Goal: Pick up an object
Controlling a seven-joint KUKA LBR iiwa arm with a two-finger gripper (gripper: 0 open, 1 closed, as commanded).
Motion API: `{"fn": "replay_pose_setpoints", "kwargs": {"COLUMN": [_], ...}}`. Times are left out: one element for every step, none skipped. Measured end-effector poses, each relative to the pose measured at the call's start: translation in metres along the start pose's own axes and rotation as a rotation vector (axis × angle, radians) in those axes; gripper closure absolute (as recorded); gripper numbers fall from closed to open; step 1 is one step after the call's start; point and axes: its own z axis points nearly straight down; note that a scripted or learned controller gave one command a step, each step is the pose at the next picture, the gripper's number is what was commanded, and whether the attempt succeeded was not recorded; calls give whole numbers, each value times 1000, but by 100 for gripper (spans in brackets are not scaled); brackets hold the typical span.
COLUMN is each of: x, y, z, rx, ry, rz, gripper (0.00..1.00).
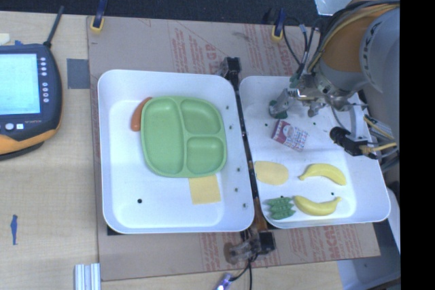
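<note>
The right bin (367, 214) holds a red and white packet (290, 136), a flat pale yellow piece (271, 172), two yellow bananas (323, 173) (316, 205) and a small green leafy toy (279, 207). My gripper (291, 104) hangs over the far part of this bin, just above and behind the packet. I see nothing held in it. The grey arm with its orange band (353, 44) covers the bin's far right corner.
The left bin (115, 200) holds a green divided plate (183, 136), with an orange object (136, 116) partly hidden under its left edge and a yellow square (204, 189) in front. A handheld control pendant (24, 95) lies on the bench at far left.
</note>
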Motion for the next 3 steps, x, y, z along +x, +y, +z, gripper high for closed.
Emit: {"fn": "replay_pose_setpoints", "kwargs": {"x": [14,27,26], "y": [5,16,16], "z": [23,22,12], "rx": [4,0,1], "ry": [0,0,0], "rz": [-2,-2,-4], "gripper": [0,0,100]}}
